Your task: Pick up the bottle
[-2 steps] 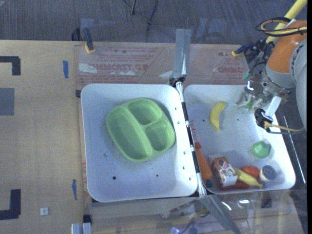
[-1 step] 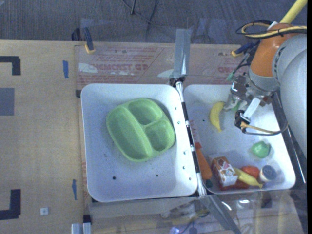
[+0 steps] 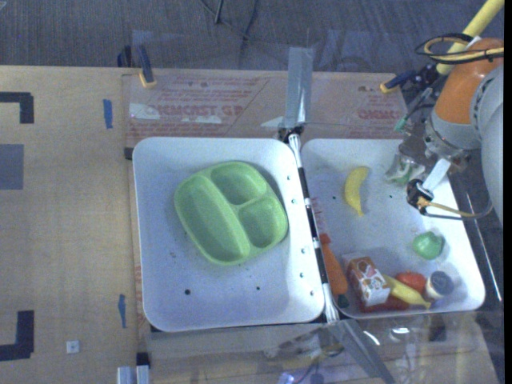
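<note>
A small bottle (image 3: pixel 438 283) with a dark round top and pale rim stands in the right bin's near right corner, beside a red and yellow item (image 3: pixel 409 287). My gripper (image 3: pixel 402 170) hangs over the far right part of the right bin (image 3: pixel 472 294), below the orange band of the arm (image 3: pixel 466 94). It is well apart from the bottle, which lies toward the near edge. Nothing shows held in the gripper.
The right bin also holds a yellow banana (image 3: pixel 354 189), a green round item (image 3: pixel 428 246), a small red and white carton (image 3: pixel 367 281) and an orange carrot (image 3: pixel 334 269) along the divider. A green sectioned plate (image 3: pixel 232 211) lies in the left bin (image 3: pixel 160 294).
</note>
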Available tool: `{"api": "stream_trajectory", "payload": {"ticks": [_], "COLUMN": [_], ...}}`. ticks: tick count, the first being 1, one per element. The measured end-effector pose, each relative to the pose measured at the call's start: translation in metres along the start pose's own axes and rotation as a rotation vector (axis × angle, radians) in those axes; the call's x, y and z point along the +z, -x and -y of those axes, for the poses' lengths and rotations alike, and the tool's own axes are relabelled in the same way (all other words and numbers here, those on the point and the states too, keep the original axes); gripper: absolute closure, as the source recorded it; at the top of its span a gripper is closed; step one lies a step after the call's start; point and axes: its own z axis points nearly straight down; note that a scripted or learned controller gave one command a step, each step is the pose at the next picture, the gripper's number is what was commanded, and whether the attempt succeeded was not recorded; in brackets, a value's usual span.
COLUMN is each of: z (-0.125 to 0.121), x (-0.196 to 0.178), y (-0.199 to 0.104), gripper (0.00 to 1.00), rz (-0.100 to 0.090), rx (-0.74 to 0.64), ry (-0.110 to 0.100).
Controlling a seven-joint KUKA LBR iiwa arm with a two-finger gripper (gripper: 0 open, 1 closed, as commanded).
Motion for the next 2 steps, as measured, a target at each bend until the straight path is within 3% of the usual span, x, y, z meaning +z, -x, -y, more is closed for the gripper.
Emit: {"api": "stream_trajectory", "payload": {"ticks": [1, 2], "z": [0.0246, 0.0248], "x": [-0.0170, -0.0171], "y": [0.0140, 0.0128], "gripper": [1.00, 0.00], "rz": [0.005, 0.004], "rx": [-0.211, -0.211], "ry": [0.023, 0.023]}}
